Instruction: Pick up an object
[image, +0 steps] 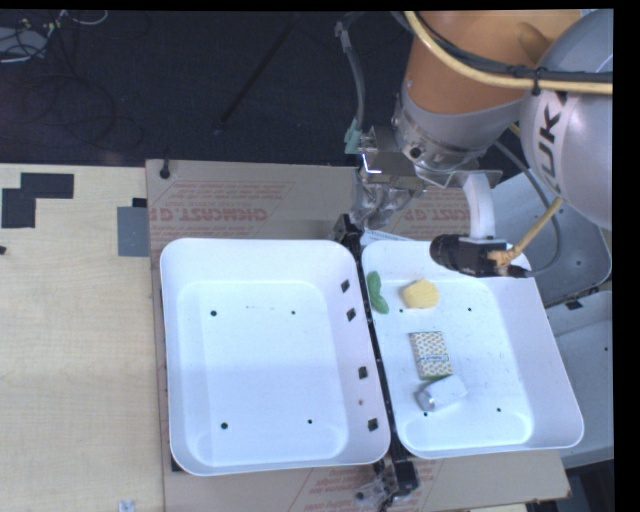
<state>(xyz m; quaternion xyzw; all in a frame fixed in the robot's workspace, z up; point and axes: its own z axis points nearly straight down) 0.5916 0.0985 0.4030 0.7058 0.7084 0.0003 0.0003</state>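
Box (430, 353), a small carton with a fine speckled print, lies flat near the middle of the right bin (560, 405); no writing on it can be read. Just behind the box sits a yellow lump (421, 294). Behind the box and to its left, hard by the bin's left wall, lies a green piece (378, 293). Just in front of the box, almost touching it, is a pale grey packet (441, 392) lying at a slant.

The claw (378, 205) hangs well behind the box, over the far rim where the two bins meet, apart from all four things and holding none of them. Whether it is released or clenched cannot be told.

On the grey shell of the arm (585, 110), far behind the box and to its right, the black letters "KU" show. The left bin (260, 455) stands left of the box. Under both bins lies a cardboard sheet (250, 205) with red print behind the box, upside down and too blurred to read surely. The pale wooden table (70, 350) stretches left of it.
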